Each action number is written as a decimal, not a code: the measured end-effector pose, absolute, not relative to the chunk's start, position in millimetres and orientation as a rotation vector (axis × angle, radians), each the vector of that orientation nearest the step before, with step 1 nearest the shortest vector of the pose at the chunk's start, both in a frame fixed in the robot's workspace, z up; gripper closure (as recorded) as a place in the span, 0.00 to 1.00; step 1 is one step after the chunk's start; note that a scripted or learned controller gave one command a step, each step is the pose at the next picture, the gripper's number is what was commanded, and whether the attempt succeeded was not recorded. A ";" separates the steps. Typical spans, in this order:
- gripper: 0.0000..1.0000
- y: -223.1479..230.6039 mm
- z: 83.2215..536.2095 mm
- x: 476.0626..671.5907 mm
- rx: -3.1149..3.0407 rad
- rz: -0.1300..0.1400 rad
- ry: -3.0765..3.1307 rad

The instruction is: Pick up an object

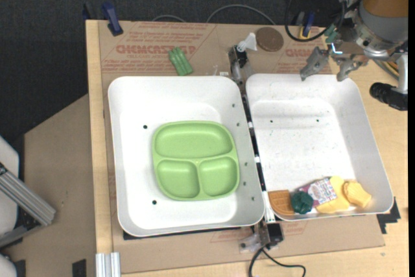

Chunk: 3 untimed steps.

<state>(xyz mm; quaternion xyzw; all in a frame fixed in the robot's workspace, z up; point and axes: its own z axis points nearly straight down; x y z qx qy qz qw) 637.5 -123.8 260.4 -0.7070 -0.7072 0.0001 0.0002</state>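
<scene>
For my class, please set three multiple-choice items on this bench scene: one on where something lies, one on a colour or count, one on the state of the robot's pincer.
1. Where does the cluster of small toy food items lie?
A. Near corner of the right white bin
B. On the divided plate
C. On the cardboard behind the bins

2. What colour is the three-compartment plastic plate in the left white bin?
A. Blue
B. Light green
C. Red

3. What is the state of the pincer?
A. Shut on a toy
B. Open, holding nothing
C. Resting on the plate

Key: 1 A, the items sit bunched against the front wall of the right white bin. 2 B, the plate is pale green throughout. 3 B, its two fingers stand apart over the right bin's far edge with nothing between them.
</scene>
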 end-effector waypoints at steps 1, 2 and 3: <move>0.00 -167.1 75.7 664.2 -2.221 0.008 -2.215; 0.00 -211.9 130.1 667.1 -2.229 -0.003 -2.223; 0.00 -218.9 82.4 615.8 -2.218 0.002 -2.214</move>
